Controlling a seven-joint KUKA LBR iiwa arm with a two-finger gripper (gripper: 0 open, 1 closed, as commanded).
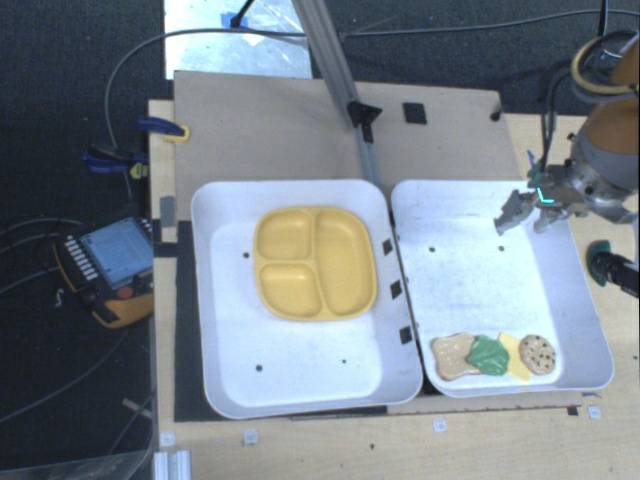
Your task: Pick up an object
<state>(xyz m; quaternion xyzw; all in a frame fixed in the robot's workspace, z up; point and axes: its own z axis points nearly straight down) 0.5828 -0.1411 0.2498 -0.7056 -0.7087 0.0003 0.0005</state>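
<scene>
Along the near edge of the right bin (470, 268) lies a row of small toy foods: a tan bread slice (452, 356), a green leaf (489, 355), a yellow piece (514, 358) and a chocolate-chip cookie (538, 353). My gripper (527, 215) hangs over the far right part of that bin, well away from the foods. Its fingers stand open with nothing between them.
A yellow divided plate (315, 264) sits in the left bin (230, 358). A slanted grey pole (330, 48) crosses the back of the bench. Clamps and a blue handheld device (110, 258) lie on the floor at the left.
</scene>
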